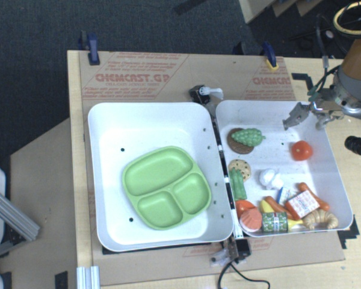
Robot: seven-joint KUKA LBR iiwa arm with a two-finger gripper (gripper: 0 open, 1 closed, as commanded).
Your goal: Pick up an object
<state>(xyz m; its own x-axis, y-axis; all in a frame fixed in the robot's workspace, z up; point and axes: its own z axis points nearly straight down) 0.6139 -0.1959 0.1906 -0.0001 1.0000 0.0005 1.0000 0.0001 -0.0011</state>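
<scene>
The toys (283, 212) lie heaped in my right bin's (343, 188) near corner, hard to separate. My gripper (307, 114) hovers wide open, holding nothing, above the lone tomato (301, 150).

Light is bright and even, falling from overhead — the two white bins (102, 161) glare nearly blown out, their inner walls hard to read. Shadows are soft and short, pooling under the green tray (165, 186) toward 6 o'clock. The dark floor (36, 41) from 9 to 12 o'clock stays dim. Overall focus is slightly soft — small items look smeared and grainy.
</scene>
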